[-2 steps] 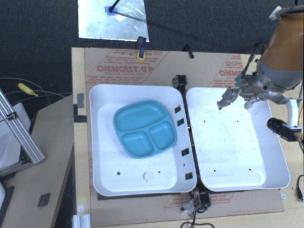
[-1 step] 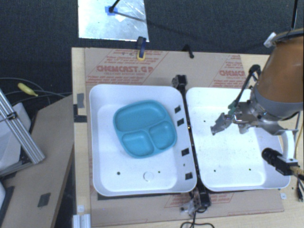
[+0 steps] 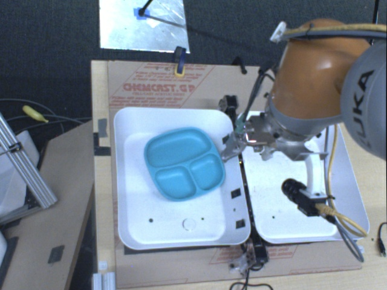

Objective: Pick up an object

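Note:
A light blue divided plate (image 3: 183, 163) with three compartments lies flat in the left white bin (image 3: 136, 222), toward its upper middle. My arm, with its orange band, reaches in from the right and hangs over the seam between the two bins. Its gripper (image 3: 236, 142) sits at the left bin's right rim, just beside the plate's right edge. The wrist body hides most of the gripper.
The right white bin (image 3: 284, 222) lies under the arm, with a black cable fitting (image 3: 300, 196) and yellow wires over it. Cardboard (image 3: 163, 86) underlies both bins. A shiny metal sheet (image 3: 145, 17) lies beyond the bench's far edge.

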You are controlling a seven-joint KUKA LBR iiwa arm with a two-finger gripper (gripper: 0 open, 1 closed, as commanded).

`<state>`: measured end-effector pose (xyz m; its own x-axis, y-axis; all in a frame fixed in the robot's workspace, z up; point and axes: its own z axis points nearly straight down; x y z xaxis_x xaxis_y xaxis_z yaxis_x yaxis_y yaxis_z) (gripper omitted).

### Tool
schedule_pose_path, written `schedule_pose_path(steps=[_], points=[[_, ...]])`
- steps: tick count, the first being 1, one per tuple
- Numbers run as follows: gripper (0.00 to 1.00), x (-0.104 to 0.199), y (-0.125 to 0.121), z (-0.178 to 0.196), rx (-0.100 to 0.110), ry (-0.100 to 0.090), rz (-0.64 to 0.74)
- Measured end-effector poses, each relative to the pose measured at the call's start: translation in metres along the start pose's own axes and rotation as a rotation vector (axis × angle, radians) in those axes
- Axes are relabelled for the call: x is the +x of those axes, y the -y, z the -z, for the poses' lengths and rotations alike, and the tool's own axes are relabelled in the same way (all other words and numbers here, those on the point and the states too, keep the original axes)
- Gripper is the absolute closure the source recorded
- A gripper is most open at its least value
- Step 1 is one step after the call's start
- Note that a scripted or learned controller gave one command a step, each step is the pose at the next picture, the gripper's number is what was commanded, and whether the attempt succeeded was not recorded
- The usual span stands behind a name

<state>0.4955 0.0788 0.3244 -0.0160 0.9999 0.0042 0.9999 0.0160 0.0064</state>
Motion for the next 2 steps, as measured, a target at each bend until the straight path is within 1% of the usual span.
schedule_pose_path(steps=[1,2], points=[[0.00,-0.028,-0.010,0.043,0.000,0.004,-0.017],[0.00,0.014,-0.105,-0.034,0.007,0.004,-0.008]])
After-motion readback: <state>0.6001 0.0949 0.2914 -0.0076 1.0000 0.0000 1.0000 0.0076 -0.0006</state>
